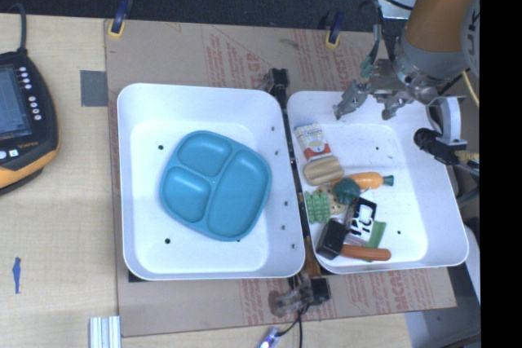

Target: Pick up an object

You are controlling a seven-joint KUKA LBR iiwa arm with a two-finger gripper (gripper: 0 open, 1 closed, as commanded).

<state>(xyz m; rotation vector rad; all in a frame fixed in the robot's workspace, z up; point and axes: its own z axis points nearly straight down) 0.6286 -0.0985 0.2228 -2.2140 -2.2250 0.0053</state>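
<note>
White plastic bins, two of them, sit side by side: the left bin (130,175) holds one blue three-compartment plate (215,184); the right bin (440,200) holds a cluster of small toys along its left side, among them one orange carrot (366,181) and one tan bread roll (324,170). One two-finger gripper (369,107) hangs spread and unladen over the right bin's far edge

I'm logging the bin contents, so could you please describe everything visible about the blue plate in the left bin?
The blue divided plate looks like smooth, matte light-blue plastic with rounded corners. Raised ridges split it into three compartments: two smaller ones on the camera view's left and a larger one on its right. It lies flat and right way up, turned at an angle, on the floor of the left bin, near its middle. Nothing lies on it or touches it.
</note>
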